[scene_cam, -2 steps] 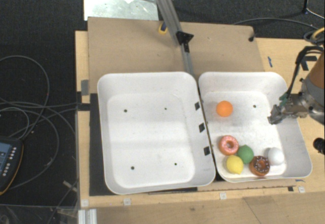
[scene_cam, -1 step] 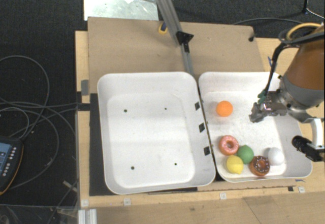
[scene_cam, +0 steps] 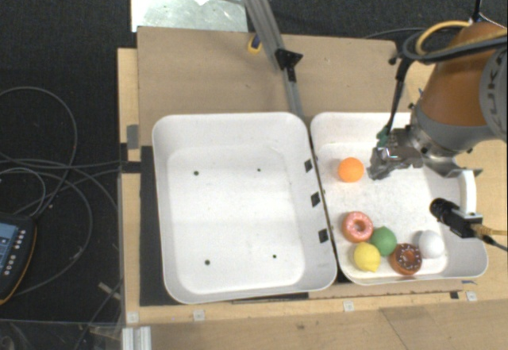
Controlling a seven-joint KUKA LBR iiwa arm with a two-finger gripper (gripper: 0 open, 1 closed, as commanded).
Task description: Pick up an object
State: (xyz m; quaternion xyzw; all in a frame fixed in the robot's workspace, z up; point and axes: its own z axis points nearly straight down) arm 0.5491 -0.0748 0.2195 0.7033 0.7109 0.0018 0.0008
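Note:
In the right bin an orange ball lies near the left wall. My gripper hangs just to the right of the ball, low over the bin floor, with nothing visible between its fingers. At the bin's front lie a pink-frosted doughnut, a green ball, a yellow lemon, a chocolate doughnut and a white ball.
The left bin stands next to the right one, joined by black clips. A grey pole slants across the back of the bench. A black fitting on the arm sits over the right bin's right side.

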